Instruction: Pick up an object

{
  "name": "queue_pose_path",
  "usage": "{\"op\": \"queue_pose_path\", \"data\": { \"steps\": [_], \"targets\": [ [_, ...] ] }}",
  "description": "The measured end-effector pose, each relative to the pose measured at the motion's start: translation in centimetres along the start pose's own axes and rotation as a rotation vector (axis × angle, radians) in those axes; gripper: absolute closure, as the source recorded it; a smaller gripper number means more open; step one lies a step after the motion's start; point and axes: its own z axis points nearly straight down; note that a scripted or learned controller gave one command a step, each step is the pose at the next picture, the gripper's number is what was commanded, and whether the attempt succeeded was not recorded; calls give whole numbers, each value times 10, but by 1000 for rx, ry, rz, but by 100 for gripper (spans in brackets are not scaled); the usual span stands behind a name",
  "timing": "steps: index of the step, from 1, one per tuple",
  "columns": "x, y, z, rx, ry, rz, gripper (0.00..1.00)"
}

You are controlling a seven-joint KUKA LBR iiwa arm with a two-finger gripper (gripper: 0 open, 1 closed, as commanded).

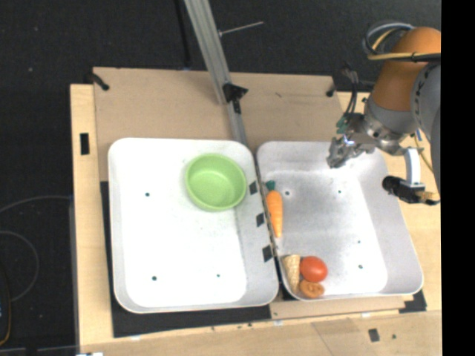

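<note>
Gripper (343,153) over right white plastic bin (386,273), far corner; finger state unreadable. Advice: centre above orange carrot (274,211), descend straight.

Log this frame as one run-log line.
arm: over right bin far corner | gripper: nothing seen held | carrot, tomato: right bin, left side | green bowl: left bin

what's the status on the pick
End effector over right bin's far edge, nothing seen held. Carrot, tomato at near-left side. Path clear.
</note>
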Motion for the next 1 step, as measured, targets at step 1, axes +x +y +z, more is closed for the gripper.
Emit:
{"op": "queue_pose_path", "data": {
  "steps": [1],
  "targets": [
    [3, 0, -65, -1, 0, 0, 100]
  ]
}}
